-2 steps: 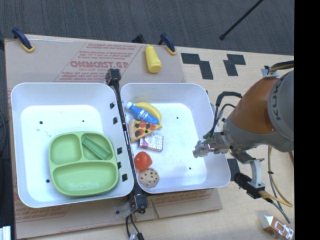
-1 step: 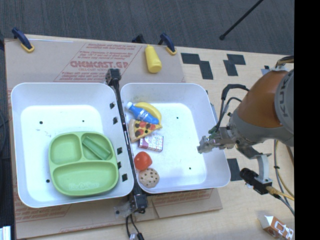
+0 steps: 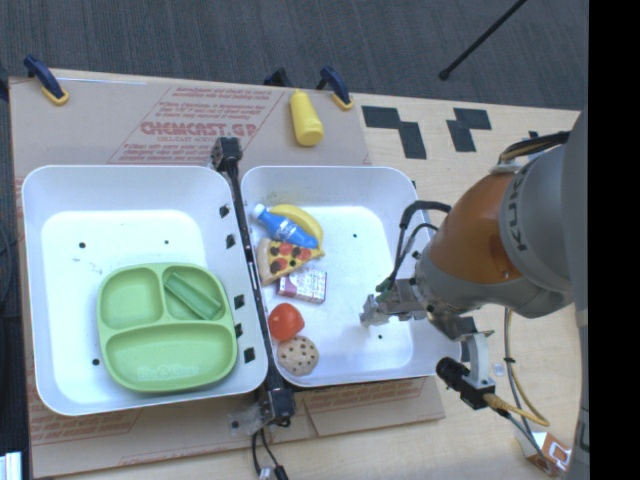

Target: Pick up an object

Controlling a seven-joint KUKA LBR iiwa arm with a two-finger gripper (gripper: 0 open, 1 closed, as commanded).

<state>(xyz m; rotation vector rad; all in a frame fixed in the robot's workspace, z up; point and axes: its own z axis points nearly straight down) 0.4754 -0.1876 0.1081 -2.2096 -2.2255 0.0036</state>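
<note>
The right bin [image 3: 392, 193] holds a banana [image 3: 300, 219], a blue bottle [image 3: 282, 227], a pizza slice [image 3: 287, 257], a pink-and-white packet [image 3: 303, 286], a red tomato [image 3: 286, 320] and a brown cookie [image 3: 297, 355], all along its left side. My gripper [image 3: 377, 310] hangs low over the bin's right half, well to the right of the packet and the tomato. Nothing shows between its fingertips. The grey arm with its orange band [image 3: 478, 243] comes in from the right and covers the bin's right wall.
The left bin [image 3: 40, 208] holds a green divided plate [image 3: 165, 328] with a green piece [image 3: 193, 294] in its upper right compartment. A yellow object [image 3: 305, 118] lies on the cardboard behind the bins. Black clips sit along the divider between the bins.
</note>
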